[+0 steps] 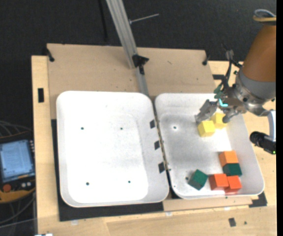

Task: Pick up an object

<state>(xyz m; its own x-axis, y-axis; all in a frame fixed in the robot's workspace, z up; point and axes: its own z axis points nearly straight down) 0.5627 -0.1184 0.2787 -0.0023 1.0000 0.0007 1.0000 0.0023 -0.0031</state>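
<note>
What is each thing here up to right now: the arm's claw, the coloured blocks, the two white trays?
gripper: low over the right bin, beside the yellow blocks
yellow blocks: two, lying close together in the right bin
orange blocks: three, clustered near the right bin's front corner
green blocks: one lying alone, tilted; another among the orange ones
right bin: holds all the blocks
left bin: sits beside the right bin

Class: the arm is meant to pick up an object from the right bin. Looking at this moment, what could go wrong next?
1. Two yellow blocks sit touching under the gripper; closing there could catch both or nudge one aside.
2. They lie near the right bin's back wall, so a pushed block may wedge against it.
3. The orange and green blocks are tightly clustered, leaving little room for a clean grasp.
</note>
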